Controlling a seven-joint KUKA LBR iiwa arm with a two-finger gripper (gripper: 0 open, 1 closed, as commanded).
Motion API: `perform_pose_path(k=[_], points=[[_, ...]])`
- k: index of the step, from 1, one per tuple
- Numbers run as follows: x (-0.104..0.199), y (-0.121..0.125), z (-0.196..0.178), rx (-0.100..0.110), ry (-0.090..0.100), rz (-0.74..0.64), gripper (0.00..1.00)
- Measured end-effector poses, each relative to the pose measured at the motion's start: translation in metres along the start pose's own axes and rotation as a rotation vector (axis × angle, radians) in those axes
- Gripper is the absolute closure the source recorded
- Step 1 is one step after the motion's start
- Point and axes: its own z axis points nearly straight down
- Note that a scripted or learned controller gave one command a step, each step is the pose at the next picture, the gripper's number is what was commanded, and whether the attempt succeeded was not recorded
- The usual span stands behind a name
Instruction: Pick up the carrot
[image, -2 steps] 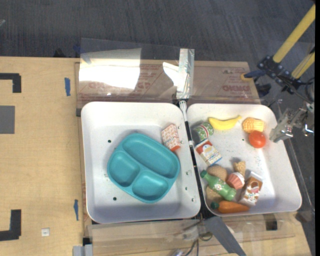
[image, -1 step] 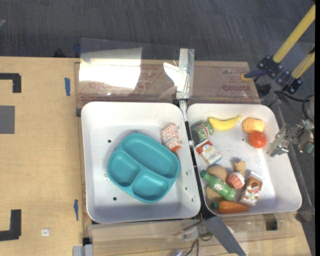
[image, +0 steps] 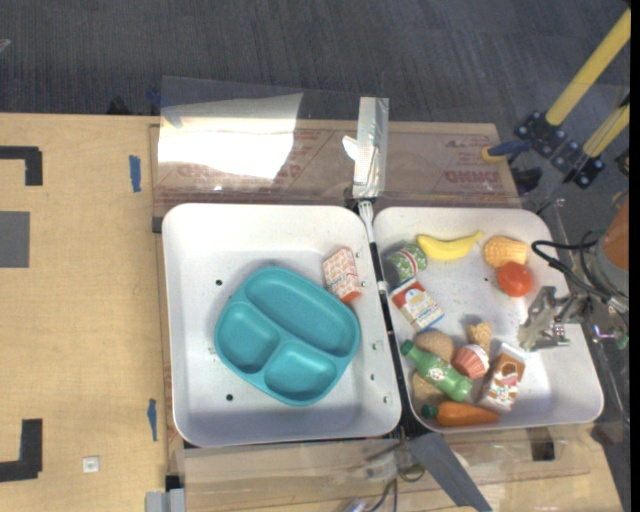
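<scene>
Gripper (image: 545, 325) jaw state unclear; best approached low over carrot (image: 462, 413), clear of bottle (image: 437, 372) and carton (image: 505, 378).

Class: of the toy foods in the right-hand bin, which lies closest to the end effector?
The red tomato, just up-left of the end effector; the carrot lies farther away at the bin's near edge.

On your worktop (image: 80, 300) sit two white bins. The left bin (image: 190, 400) carries a teal divided plate (image: 287, 334) and a small red-and-white carton (image: 342, 272) by its right wall. The right bin (image: 575, 395) holds a banana (image: 448, 244), a green can (image: 405, 262), a tomato (image: 515, 279), a corn cob (image: 505, 249) and a green bottle (image: 437, 369).
</scene>
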Motion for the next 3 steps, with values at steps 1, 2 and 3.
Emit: perform_pose_path(k=[1,2,3], points=[[0.039,-0.005,-0.038,0.002,-0.004,0.017,1.00],[0.037,-0.004,-0.092,0.005,-0.011,-0.085,1.00],[0.033,-0.003,-0.086,0.003,-0.006,-0.127,1.00]])
